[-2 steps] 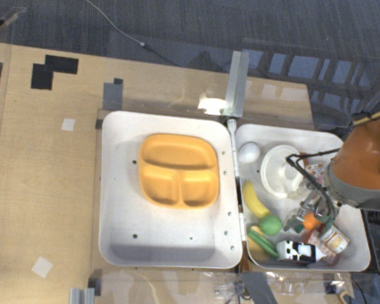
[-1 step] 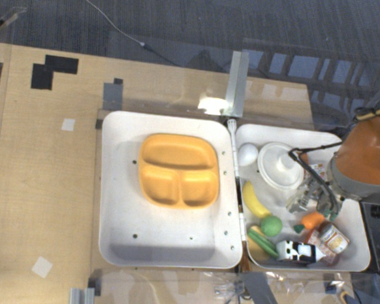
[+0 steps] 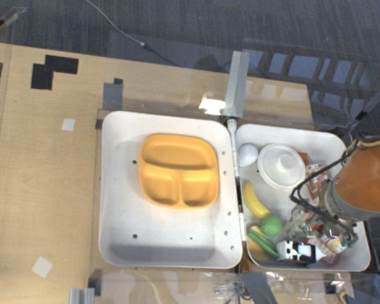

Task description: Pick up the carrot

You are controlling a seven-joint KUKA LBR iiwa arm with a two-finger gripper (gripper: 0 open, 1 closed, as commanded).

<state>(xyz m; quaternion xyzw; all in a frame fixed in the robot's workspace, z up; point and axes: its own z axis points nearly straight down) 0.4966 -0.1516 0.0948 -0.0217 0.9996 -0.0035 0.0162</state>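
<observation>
My gripper (image 3: 309, 222) hung low in the right bin (image 3: 346, 263), below the white pot (image 3: 280, 166) and a bit to its right. Wires and small things crowded around it, so I could not tell if it was apart or together, and I saw nothing held in it. I think the carrot (image 3: 261, 241) was the long thing lying below the white pot and a bit to its left, near the bin's front corner. It looked mostly green with a little orange along it, so I was not fully sure. It lay just under the green ball (image 3: 272, 225), touching it or nearly so. Its long side ran slanted, from up-left down to the right. From my gripper the carrot lay to the left and a little nearer the front. I judged I would have to slide left, past the black and white toy (image 3: 297, 251), and turn to match that slant.
</observation>
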